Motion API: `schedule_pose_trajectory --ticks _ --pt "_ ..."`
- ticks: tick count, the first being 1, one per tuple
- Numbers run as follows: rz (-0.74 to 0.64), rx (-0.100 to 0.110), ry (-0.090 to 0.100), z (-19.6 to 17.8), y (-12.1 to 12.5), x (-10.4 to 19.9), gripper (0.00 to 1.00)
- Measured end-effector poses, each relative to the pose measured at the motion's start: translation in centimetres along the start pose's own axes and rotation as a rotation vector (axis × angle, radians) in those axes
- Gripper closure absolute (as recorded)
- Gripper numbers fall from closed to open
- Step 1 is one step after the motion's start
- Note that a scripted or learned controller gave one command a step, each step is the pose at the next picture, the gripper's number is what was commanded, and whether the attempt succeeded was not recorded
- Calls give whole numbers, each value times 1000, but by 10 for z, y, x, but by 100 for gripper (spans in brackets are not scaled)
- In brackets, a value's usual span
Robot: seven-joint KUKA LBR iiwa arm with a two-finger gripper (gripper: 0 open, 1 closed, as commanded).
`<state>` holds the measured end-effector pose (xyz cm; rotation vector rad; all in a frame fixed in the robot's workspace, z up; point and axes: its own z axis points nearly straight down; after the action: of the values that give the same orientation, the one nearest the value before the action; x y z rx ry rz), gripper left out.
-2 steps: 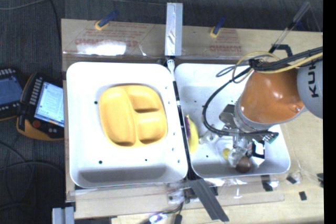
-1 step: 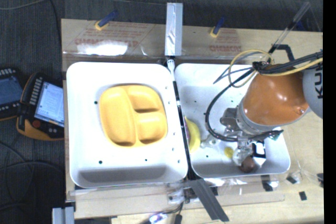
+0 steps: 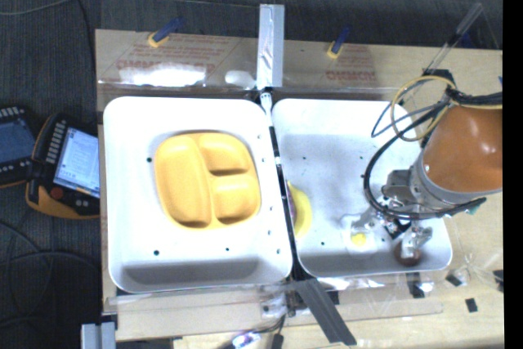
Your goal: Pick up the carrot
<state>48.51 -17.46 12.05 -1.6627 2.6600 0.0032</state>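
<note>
Carrot: not sure which thing it is; best guess is the small reddish-brown lump (image 3: 409, 252) in the near right corner of the right bin (image 3: 327, 151), too small and shaded to confirm.
Carrot position: if that lump, it lies close to the bin's corner walls and right under the wrist hardware.
Gripper: the gripper (image 3: 400, 234) is low in the right bin, just above or touching the lump; cannot tell whether it is apart or together, cables and brackets clutter it.
Arm: the arm (image 3: 462, 151) comes in from the right, orange band over the bin's edge.
Handling guess: probably a toy carrot, light, stiff, smooth and a bit slippery, tapered so it can squirt out of a pinch.
Grip spot: across the thick middle, not the narrow tip; the corner walls may crowd the approach.
Neighbours: small yellow piece (image 3: 358, 239) just left of the gripper; yellow round thing (image 3: 300, 208) at the bin's left wall.
Left bin: the left bin (image 3: 131, 257) holds a yellow divided plate (image 3: 208, 180), well apart from the action.
</note>
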Motion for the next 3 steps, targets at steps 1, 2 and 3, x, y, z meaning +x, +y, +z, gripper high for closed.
schedule_pose_trajectory --ticks 1,2,3 --pt "-377 -3 -2 -1 -4 11 0" --pt "-375 -4 -7 -9 -4 9 100" --pt "-376 -4 -8 -9 -4 8 0"
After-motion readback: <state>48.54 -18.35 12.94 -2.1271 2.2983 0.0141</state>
